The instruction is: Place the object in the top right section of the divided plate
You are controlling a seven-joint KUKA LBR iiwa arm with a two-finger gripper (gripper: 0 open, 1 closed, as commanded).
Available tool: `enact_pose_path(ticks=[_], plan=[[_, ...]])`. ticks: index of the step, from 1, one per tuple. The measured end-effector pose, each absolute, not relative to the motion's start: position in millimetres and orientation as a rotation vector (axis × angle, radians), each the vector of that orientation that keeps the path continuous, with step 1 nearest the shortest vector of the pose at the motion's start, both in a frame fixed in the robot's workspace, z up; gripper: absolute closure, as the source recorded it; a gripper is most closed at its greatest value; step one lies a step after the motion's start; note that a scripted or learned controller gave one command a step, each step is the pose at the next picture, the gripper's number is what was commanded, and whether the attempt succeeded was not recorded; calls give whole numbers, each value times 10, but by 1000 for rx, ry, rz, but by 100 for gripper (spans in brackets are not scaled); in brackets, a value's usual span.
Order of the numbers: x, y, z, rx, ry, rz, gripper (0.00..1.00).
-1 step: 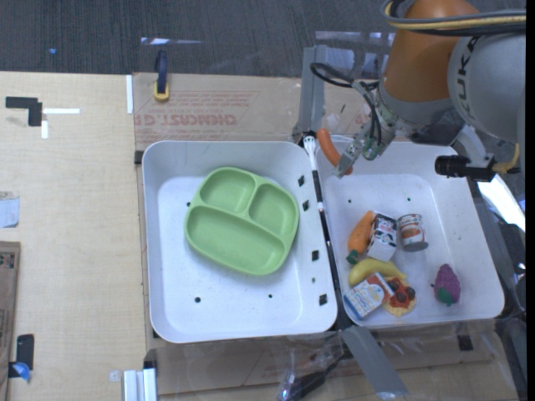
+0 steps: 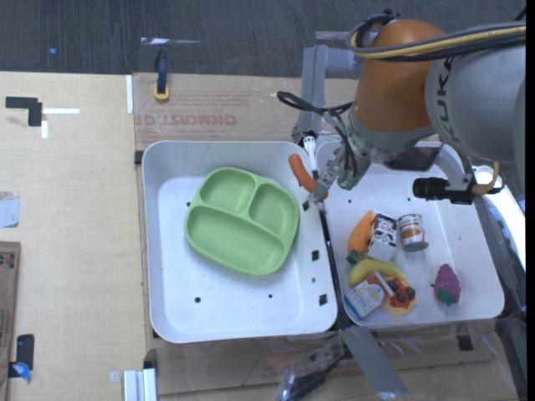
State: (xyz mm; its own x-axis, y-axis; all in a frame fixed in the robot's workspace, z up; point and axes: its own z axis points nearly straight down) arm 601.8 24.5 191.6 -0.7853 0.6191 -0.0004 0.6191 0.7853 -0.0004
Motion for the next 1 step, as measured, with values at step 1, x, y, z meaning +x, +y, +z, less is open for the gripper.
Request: enact_pose_path(ticks=[1], plan=[[6018, 241, 1915, 1030, 2968, -1, 0]])
